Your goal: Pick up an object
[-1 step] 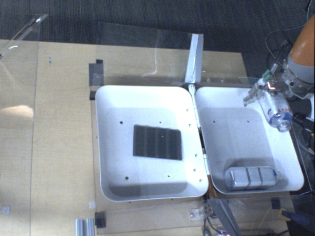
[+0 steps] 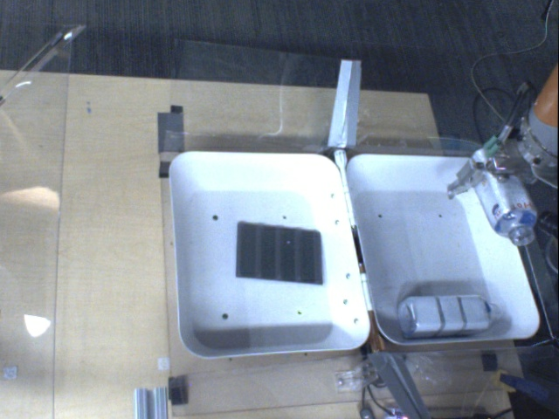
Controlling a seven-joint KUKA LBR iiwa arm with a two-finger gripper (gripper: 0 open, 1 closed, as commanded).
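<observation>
Hovering at the right bin's (image 2: pixel 437 260) far right edge, the fingers (image 2: pixel 509 218) show no clear gap: can't tell open or shut, nothing visibly held. Grey block (image 2: pixel 444 314) lies below-left of them, near the front wall. Step: approach. Next: traverse over the block, descend.

Bright even overhead light; glare on white bins (image 2: pixel 262 175); soft shadows, slight blur

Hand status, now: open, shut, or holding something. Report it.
Hand: over the right bin's far right edge; open or shut cannot be told, and nothing is visibly held.
</observation>
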